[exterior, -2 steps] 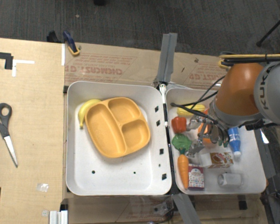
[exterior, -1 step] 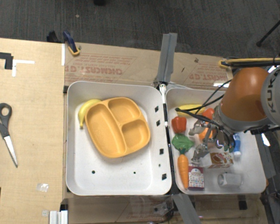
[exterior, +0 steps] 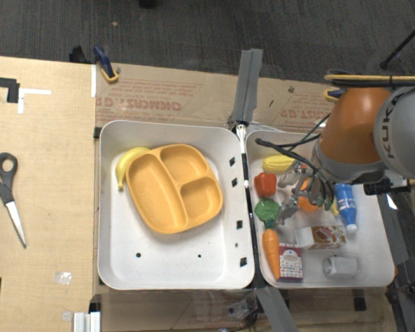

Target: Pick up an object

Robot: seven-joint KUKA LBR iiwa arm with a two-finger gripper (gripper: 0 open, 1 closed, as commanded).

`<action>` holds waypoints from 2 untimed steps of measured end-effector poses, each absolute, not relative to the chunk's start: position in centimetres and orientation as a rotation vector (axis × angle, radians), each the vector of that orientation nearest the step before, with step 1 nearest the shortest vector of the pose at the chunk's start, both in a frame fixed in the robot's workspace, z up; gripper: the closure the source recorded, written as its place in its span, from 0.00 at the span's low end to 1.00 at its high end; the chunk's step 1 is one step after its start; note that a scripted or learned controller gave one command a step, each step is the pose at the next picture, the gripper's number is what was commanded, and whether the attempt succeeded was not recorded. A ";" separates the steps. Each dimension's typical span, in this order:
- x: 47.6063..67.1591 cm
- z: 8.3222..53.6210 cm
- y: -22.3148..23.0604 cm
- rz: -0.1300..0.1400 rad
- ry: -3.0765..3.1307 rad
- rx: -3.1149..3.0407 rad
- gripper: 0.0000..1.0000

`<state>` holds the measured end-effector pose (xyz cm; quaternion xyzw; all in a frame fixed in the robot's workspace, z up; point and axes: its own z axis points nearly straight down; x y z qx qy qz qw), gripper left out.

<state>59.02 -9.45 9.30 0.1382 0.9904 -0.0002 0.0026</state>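
My gripper (exterior: pixel 298 197) hangs low in the right bin (exterior: pixel 383 278), below the grey arm with its orange band (exterior: pixel 357 125). Around it lie a yellow corn-like piece (exterior: pixel 278 163), a red pepper (exterior: pixel 265 184), a green broccoli piece (exterior: pixel 266 212) and a small orange object (exterior: pixel 308 201) that sits right against the gripper, partly hidden. A blue bottle (exterior: pixel 346 207) lies to the gripper's right. I cannot make out whether anything is held.
The right bin also holds a carrot (exterior: pixel 270 253), a small red box (exterior: pixel 290 264), a brown-and-white packet (exterior: pixel 324 237) and a grey block (exterior: pixel 340 265). In the left bin (exterior: pixel 117 261) are a yellow divided plate (exterior: pixel 172 188) and a banana (exterior: pixel 127 162). Scissors (exterior: pixel 7 191) lie on the bench, far left.
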 end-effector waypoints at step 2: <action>60.7 9.4 -9.2 0.000 3.084 0.581 0.00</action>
